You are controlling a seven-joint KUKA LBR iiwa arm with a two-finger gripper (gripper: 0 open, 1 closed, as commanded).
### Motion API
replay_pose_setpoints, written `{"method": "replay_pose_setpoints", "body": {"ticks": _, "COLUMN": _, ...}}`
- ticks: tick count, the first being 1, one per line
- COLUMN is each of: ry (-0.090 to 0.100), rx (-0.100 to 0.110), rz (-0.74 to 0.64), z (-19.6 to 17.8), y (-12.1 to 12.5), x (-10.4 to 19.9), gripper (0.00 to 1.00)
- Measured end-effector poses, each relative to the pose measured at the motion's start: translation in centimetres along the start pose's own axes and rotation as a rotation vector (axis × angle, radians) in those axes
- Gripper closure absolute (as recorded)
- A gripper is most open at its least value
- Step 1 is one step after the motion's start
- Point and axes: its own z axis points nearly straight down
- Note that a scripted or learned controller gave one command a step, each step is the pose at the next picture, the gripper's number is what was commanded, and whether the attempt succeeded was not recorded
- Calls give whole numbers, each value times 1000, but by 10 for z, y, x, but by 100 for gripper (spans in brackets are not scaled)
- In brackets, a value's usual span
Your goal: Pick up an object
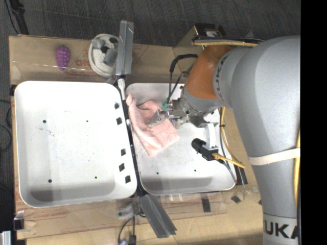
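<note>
A dark grey floor (pixel 168 4) with a fine carpet-like texture runs across the top of the camera view, and a thin black cable (pixel 11 1) crosses its upper left corner. Below it lies the surface (pixel 153 55), a light brown board resembling cardboard, with clear tape catching the light along its far edge. A small purple object (pixel 63 56) rests near the far left corner of the surface, and just to its right sits a coil of white cord (pixel 103 54). A grey metal bar (pixel 124 47) stands beside the coil. The lighting is even and bright, with soft shadows.
</note>
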Motion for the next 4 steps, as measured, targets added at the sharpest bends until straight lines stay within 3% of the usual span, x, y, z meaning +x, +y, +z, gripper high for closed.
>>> {"method": "replay_pose_setpoints", "body": {"ticks": 1, "ry": 0, "rx": -6, "rz": -40, "z": 8, "y": 7, "x": -34, "gripper": 0}}
{"method": "replay_pose_setpoints", "body": {"ticks": 2, "ry": 1, "rx": -1, "rz": 89, "z": -22, "y": -55, "x": -1, "gripper": 0}}
{"method": "replay_pose_setpoints", "body": {"ticks": 3, "ry": 1, "rx": -4, "rz": -7, "z": 9, "y": 4, "x": -31, "gripper": 0}}
{"method": "replay_pose_setpoints", "body": {"ticks": 4, "ry": 0, "rx": -5, "rz": -115, "z": 8, "y": 53, "x": -33, "gripper": 0}}
